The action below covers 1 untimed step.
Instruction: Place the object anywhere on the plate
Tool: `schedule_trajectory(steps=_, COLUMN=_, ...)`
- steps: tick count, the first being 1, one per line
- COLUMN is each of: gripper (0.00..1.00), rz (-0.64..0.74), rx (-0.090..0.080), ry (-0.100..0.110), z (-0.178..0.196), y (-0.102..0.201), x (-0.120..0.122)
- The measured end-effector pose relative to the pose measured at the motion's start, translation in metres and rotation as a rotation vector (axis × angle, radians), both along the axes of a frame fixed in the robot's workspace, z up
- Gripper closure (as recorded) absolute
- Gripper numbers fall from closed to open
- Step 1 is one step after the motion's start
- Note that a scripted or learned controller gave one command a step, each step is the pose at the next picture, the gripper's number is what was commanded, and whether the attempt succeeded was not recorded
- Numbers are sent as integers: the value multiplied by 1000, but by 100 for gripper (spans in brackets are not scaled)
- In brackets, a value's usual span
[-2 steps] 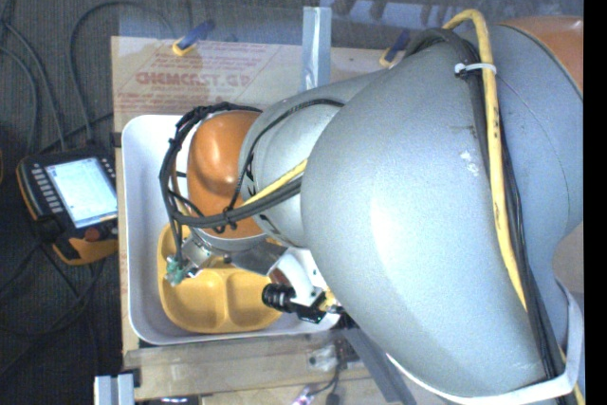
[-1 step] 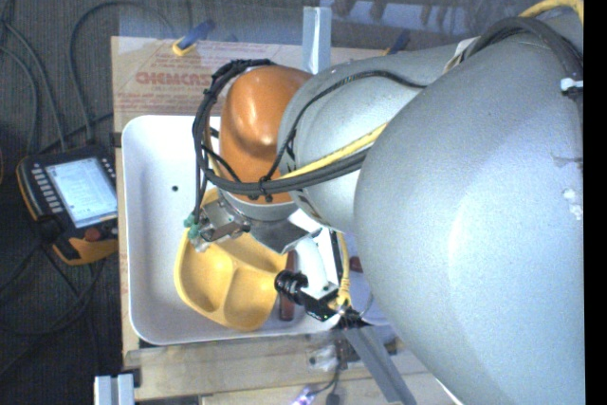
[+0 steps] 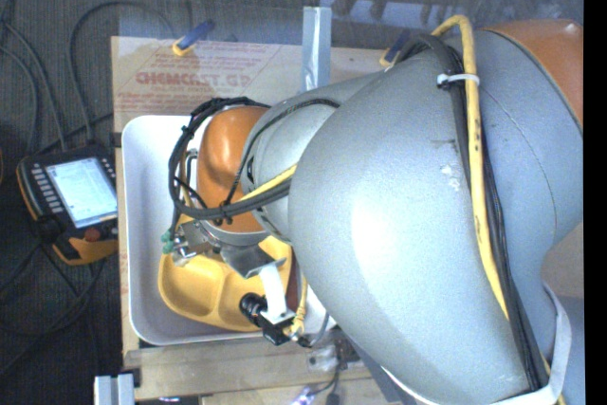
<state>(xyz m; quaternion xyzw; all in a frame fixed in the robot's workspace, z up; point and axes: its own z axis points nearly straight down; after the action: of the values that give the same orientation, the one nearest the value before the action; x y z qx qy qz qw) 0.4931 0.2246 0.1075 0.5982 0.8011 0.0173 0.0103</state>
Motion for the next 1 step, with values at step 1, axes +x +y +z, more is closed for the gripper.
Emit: schedule_trajectory(steps=1, gripper=100, rz=164, rx=-19, ry=31, z=58, y=-57, x=-8)
